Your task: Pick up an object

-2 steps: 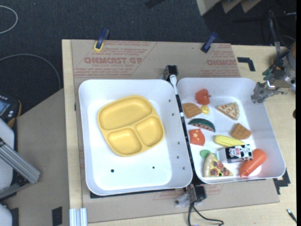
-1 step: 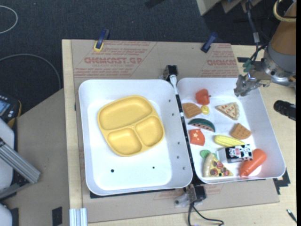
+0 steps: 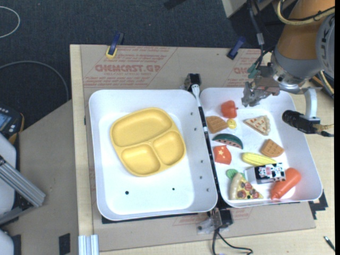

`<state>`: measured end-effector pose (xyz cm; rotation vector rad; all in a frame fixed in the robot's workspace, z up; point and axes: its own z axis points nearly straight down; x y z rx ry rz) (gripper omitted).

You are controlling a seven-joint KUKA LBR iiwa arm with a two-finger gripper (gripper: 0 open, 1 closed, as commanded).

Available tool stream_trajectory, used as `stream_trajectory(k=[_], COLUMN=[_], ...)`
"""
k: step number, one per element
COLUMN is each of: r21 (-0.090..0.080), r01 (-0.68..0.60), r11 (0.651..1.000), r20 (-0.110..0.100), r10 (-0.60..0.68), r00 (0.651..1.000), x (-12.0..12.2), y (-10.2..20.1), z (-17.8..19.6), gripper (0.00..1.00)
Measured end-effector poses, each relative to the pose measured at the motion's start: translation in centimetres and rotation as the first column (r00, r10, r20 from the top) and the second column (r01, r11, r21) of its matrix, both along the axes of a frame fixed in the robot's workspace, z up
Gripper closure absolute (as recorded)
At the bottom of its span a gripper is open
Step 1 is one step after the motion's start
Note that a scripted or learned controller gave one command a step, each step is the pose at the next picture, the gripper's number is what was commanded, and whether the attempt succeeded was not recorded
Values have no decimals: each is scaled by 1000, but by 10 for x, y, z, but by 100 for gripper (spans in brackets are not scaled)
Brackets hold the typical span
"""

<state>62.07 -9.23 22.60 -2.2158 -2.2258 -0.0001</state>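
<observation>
Tomato [image 3: 229,109] is lying at the far left of the right bin [image 3: 311,169]; the gripper [image 3: 253,98] is hovering just right of it, seemingly empty, opening unclear. It should be centring over the tomato before descending.

Plastic bins and toys on a cardboard-topped bench.
Both white bins [image 3: 101,158] look like smooth moulded plastic with a soft sheen. Yellow divided plate [image 3: 147,141]: matt plastic, smooth. Toy food, such as the carrot [image 3: 285,183] and corn cob [image 3: 258,159], looks like glossy plastic. Bench sheet [image 3: 159,68]: brown cardboard, matt, printed in red. Arm's orange band [image 3: 305,23]: smooth, semi-gloss. Floor [image 3: 79,15]: dark, rough, carpet-like.
</observation>
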Motion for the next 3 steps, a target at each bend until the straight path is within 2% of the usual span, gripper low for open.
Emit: stream_trajectory(k=[2, 3], r21=[2, -1], r01=[-2, 2], r11=[1000, 1000], r20=[2, 4], r10=[2, -2], r00=[1000, 1000], x=[7, 28], y=[112, 138], z=[6, -10], gripper=[100, 100])
